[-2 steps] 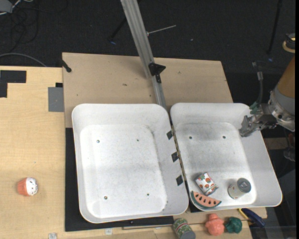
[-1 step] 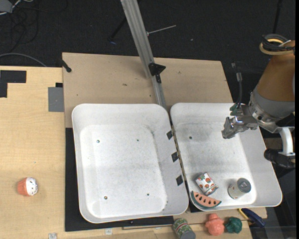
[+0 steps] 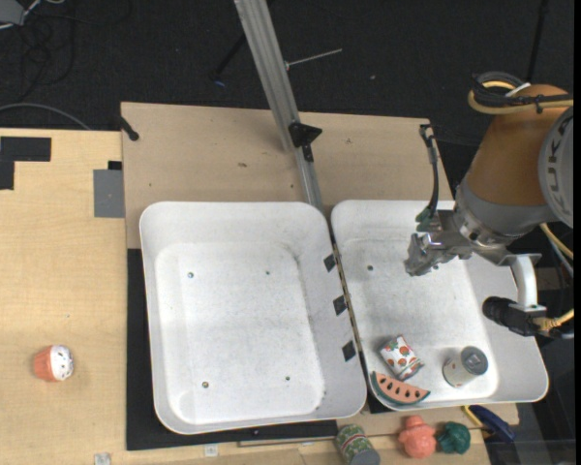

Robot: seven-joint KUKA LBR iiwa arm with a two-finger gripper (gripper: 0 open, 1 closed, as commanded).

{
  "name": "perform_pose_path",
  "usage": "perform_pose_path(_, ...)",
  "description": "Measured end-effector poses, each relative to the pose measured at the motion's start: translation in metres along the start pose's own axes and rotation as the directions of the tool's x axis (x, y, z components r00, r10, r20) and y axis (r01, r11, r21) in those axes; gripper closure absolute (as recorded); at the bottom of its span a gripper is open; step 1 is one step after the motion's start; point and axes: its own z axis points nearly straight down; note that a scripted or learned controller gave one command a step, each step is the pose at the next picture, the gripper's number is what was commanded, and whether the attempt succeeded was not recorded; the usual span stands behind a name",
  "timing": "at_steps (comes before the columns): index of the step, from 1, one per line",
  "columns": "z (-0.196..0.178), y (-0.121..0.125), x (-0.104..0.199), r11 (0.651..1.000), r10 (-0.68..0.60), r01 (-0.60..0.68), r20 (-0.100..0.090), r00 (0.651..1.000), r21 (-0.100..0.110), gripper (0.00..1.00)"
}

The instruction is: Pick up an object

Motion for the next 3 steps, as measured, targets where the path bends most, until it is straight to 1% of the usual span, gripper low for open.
perform_pose_path(1,-0.014,-0.005,0.052,1.0,0.0,0.0,0.0,1.0,-0.001,1.0)
perform_pose_path(3,0.0,-0.014,0.158,1.0,0.0,0.0,0.0,1.0,0.003,1.0)
